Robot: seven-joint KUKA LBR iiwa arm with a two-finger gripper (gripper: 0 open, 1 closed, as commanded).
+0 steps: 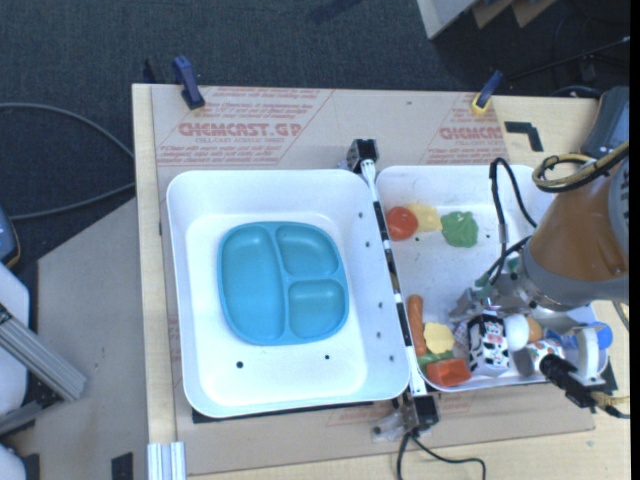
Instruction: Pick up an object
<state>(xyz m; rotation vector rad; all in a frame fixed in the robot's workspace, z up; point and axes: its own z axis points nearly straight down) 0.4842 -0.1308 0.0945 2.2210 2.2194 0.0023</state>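
Black-and-white toy (pixel 488 345) low in right bin (pixel 440 183), beside yellow piece (pixel 437 336) and red piece (pixel 448 372). Claw (pixel 482 313) down just above; grip hidden, cannot tell. Nothing visibly lifted; pick judged unfinished. Blue tray (pixel 283 282) in left bin (pixel 200 368).

Premises present as a robotics laboratory or test cell. A flat bench top of protective-papered sheet printed with a red trade name (pixel 238 128) is held by a blue spring clamp (pixel 186 81) at 11 o'clock and a yellow-tipped one (pixel 486 92) at 1 o'clock. Two shallow white plastic bins (pixel 200 218) sit side by side. Dark carpet flooring (pixel 90 28) surrounds, with a loose grey cable (pixel 70 118) at 9 o'clock.
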